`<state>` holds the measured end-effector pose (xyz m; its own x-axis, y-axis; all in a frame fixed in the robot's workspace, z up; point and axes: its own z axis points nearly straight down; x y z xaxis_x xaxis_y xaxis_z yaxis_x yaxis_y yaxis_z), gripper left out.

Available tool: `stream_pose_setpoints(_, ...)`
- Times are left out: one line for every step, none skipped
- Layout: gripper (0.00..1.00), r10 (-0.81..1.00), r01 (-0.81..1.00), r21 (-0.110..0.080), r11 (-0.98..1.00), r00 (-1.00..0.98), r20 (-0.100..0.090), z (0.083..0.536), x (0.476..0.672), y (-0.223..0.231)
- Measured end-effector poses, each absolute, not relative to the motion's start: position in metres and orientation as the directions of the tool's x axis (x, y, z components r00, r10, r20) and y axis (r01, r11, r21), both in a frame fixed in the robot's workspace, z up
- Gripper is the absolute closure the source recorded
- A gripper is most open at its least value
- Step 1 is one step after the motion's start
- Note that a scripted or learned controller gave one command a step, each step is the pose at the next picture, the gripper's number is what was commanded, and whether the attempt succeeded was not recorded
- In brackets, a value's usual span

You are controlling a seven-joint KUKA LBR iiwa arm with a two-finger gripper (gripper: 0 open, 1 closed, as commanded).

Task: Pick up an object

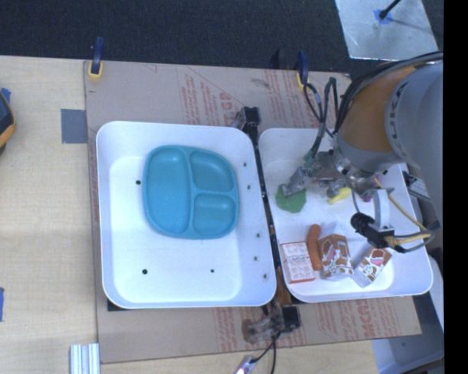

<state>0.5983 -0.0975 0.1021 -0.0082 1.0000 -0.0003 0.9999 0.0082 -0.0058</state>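
The end effector (296,184) is low in the right bin (421,287), right at the green object (292,200); its grip state is unreadable, so nothing looks lifted yet

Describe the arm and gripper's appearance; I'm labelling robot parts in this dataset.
The arm is bulky, rounded and grey, with a broad orange band above the wrist. Black cables loop along its left side and around the wrist, and a thin yellow cable trails lower right. The gripper is a small metallic grey assembly of dark and silvery parts.
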Motion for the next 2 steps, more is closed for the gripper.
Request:
stream_pose_setpoints(1.00, 1.000, 1.000, -0.007, 0.009, -0.009, 0.000, 0.1124, 0.5985, -0.0985)
stream_pose_setpoints(0.00, 1.000, 1.000, -0.007, 0.009, -0.009, 0.000, 0.1123, 0.5984, -0.0984)
